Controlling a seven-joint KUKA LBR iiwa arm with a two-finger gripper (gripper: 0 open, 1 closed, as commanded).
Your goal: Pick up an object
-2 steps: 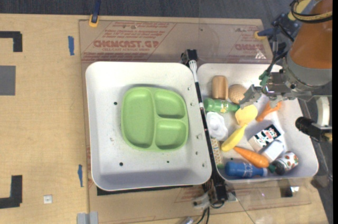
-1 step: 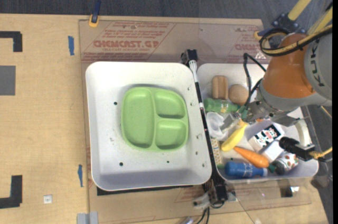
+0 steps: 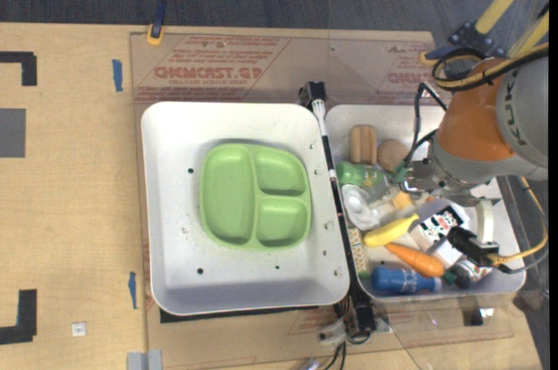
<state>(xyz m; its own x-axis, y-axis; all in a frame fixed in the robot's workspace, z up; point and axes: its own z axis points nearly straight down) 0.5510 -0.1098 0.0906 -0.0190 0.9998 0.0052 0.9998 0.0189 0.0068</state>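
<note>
1. Two shallow white bins stand side by side: the left bin [image 3: 166,211] and the right bin [image 3: 506,224]. The split suggests one bin serves as the stock and the other as the receiving side.
2. The left bin holds one green divided plate [image 3: 255,195], lying flat near its centre, three compartments up.
3. The right bin holds the heap of candidates for picking, crowded and in places overlapping: one yellow banana [image 3: 392,229], one orange carrot [image 3: 415,256], one blue bottle [image 3: 404,279], two tan wooden pieces [image 3: 364,143], one green-and-clear item [image 3: 359,177], and some black-and-white pieces I could not identify.
4. One arm [image 3: 475,128], grey with an orange band, reaches in from the right and is lowered over the right bin, presumably because the objects lie there.
5. The gripper [image 3: 425,185] sits amid the clutter just above the banana; whether it is spread or pressed together cannot be told from here.
</note>
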